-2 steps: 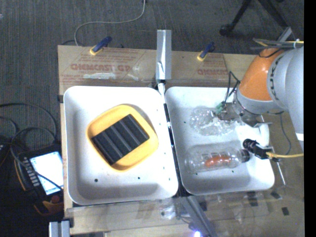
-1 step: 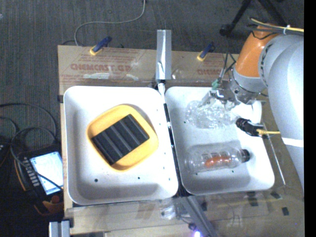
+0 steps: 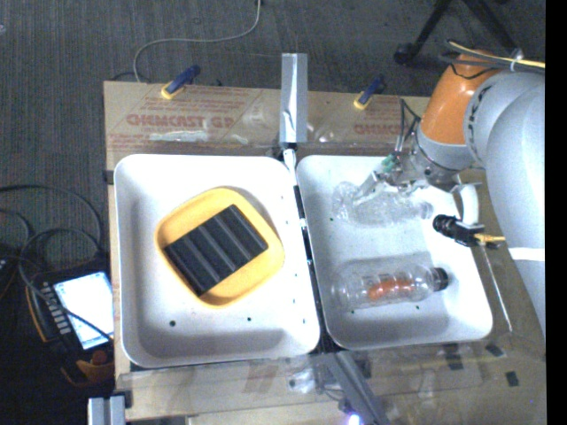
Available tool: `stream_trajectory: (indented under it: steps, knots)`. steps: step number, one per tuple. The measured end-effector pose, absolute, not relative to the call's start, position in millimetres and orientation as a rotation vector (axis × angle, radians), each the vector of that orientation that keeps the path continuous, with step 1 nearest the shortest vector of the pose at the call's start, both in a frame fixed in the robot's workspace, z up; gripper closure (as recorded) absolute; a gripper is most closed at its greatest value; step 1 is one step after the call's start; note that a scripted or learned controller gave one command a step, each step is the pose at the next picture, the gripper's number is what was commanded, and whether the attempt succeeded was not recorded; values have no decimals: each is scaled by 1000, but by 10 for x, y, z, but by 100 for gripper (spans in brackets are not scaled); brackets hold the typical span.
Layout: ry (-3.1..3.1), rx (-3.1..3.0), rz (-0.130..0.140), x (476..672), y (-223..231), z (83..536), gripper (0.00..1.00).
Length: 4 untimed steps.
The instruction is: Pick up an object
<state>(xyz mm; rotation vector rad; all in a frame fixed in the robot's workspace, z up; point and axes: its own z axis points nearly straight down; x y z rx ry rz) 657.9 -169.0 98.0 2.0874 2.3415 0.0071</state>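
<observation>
The gripper (image 3: pixel 396 168) hung low over the crumpled clear plastic (image 3: pixel 376 204), apparently to grab it, though its grip state was impossible to tell.

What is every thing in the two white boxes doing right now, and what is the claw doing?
Yellow tray with black ribbed insert: lying flat in the left bin, turned at a slant.
Clear plastic bottle: lying on its side in the right bin, something orange inside it.
Crumpled clear plastic: lying in the right bin, right under the claw.
Claw: down over the crumpled plastic; grip unclear.
</observation>
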Motion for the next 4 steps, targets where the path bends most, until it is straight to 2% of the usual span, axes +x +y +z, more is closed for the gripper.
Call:
stream_trajectory:
  steps: [1,2,3,4]
  knots:
    - [2339,2095,-3,6011,-2056,1522,0]
    - [2348,2088,1,6074,-1992,1664,0]
    - [2428,1985,11,6162,-2163,983,0]
    - [2419,1978,21,6200,-2169,1150,100]
